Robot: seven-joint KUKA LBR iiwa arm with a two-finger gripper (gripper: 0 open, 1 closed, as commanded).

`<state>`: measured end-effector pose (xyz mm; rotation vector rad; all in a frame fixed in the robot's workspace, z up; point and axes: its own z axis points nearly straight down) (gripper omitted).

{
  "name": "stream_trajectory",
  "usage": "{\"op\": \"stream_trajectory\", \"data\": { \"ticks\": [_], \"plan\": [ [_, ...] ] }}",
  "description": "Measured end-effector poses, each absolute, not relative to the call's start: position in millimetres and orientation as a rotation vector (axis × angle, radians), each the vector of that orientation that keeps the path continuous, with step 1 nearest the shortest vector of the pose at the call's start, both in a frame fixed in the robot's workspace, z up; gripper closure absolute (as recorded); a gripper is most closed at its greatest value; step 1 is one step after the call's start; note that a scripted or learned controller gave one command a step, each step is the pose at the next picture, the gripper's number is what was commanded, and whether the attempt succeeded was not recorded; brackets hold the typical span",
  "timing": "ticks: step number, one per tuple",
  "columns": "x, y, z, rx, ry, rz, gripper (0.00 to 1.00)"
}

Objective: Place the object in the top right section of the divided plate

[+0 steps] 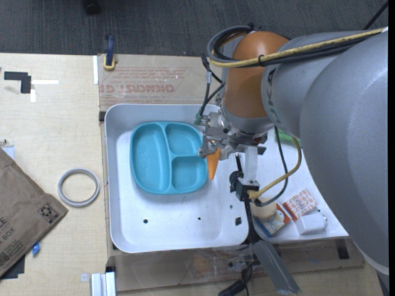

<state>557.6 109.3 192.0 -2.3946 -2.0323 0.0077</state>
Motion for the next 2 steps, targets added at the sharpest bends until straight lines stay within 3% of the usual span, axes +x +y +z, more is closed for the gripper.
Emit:
{"op": "stream_trajectory", "data": {
  "ticks": [1, 2],
  "plan": [
    [549.6, 38.1, 190.0, -2.551, -1.83, 0.01, 1.0],
    [570.1, 114.6, 145.2, -2.603, -1.757, 0.01, 1.0]
  ]
}}
